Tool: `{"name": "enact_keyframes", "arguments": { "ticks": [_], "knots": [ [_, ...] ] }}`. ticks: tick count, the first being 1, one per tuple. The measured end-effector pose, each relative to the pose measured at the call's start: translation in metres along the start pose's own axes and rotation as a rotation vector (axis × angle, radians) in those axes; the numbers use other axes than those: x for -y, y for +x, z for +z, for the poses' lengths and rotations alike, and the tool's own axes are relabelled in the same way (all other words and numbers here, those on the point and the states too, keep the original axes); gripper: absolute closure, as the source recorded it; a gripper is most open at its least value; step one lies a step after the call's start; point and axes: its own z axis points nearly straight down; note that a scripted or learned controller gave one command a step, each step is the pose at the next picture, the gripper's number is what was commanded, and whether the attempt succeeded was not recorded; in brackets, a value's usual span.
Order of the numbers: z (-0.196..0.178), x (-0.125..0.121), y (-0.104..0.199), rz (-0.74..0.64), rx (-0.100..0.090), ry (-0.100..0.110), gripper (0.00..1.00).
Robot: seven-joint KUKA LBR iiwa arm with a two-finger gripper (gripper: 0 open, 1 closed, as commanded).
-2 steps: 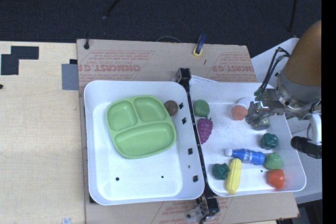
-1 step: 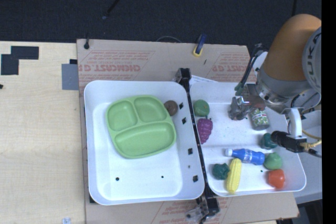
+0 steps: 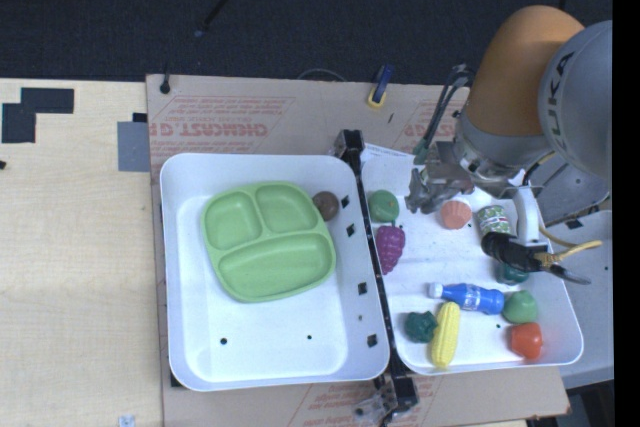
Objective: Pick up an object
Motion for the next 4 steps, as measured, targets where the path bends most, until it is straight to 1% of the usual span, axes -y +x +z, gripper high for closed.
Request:
{"name": "enact_keyframes", "arguments": {
  "ticks": [1,2,3,4],
  "knots": [
    [-0.010,-0.012,0.052,-0.001,0.000,0.001,1.00],
    [0.000,-0.014,0.103,0.000,0.000,0.003,1.00],
    [-0.010,-0.035,0.142,0.001,0.000,0.000,1.00],
    [0.008,-0.038,0.134,0.005,0.003,0.004,1.00]
  ]
}}
